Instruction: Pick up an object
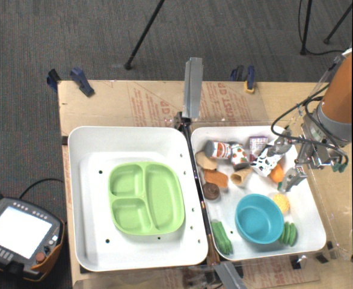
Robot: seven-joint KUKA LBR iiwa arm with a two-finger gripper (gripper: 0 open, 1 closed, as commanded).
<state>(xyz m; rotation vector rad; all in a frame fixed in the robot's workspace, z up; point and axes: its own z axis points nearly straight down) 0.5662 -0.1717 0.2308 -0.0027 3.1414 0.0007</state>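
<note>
The bench holds two white bins side by side. The left bin (80, 161) has just one thing in it, a green plate with three parts (146, 198), lying flat near the middle. The right bin (317, 224) is where all the small toys are, so this is where the arm comes to pick something up. A blue bowl (259, 219) sits open side up near the front edge of the right bin. A green pickle toy (222, 238) lies by the front left corner, and another green toy (289, 234) lies just beside the bowl, toward the front right corner. A yellow toy (281, 203) touches the bowl's back rim. Along the left wall are a brown cookie (210, 191) and a tan bread piece (215, 177). Near the back edge lies a can on its side (223, 150) with a red and white label, but the words are too small to read. A black and white cow-spotted toy (264, 161) lies next to an orange toy (276, 173). The gripper (291, 182) hangs low by the right wall, just above the orange and yellow toys, probably because it is going for one of them. Its fingers seem spread apart and nothing sits between them. On the brown board behind the bins there is red printing, but it is turned around and faint, so I cannot read it.
</note>
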